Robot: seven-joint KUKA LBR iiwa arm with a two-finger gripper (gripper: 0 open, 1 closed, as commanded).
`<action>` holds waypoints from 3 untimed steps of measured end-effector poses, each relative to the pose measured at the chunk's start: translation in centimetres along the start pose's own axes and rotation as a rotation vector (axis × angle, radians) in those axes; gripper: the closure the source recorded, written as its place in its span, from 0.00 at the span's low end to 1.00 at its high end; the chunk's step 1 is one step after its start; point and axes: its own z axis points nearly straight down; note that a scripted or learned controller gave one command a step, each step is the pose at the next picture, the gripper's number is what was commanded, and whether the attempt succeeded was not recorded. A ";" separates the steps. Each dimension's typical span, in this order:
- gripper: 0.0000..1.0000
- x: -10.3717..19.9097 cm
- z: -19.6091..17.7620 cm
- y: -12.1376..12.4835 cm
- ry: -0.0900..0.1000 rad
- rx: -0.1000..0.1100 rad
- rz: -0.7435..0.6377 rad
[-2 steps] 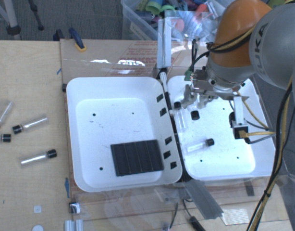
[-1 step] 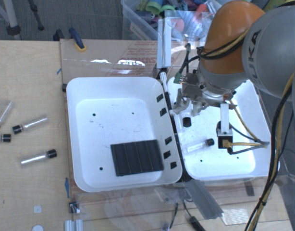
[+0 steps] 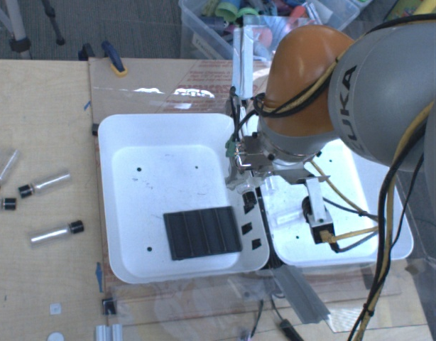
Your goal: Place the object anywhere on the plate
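Note:
A black ribbed rectangular plate (image 3: 202,233) lies flat in the near part of the left white bin (image 3: 126,148). My gripper (image 3: 249,194) hangs under the orange wrist band, above the divide between the two bins, just right of and behind the plate's far right corner. A small pale, partly see-through object (image 3: 287,217) lies on the floor of the right bin (image 3: 388,251), close to the right of the gripper. The arm hides most of the right bin.
Several clear vials with black caps (image 3: 55,231) lie on the wooden bench left of the bins. A clear tub of colourful toys (image 3: 232,9) stands behind them. Cables and a small black-and-orange part (image 3: 323,231) hang from the arm over the right bin.

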 end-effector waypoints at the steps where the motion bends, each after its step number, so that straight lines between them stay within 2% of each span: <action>1: 1.00 5.9 -2.0 -1.8 -0.001 -0.007 -0.026; 2: 1.00 6.4 -5.5 -4.3 -0.002 -0.008 -0.155; 3: 1.00 8.4 -5.6 -4.6 -0.002 -0.008 -0.386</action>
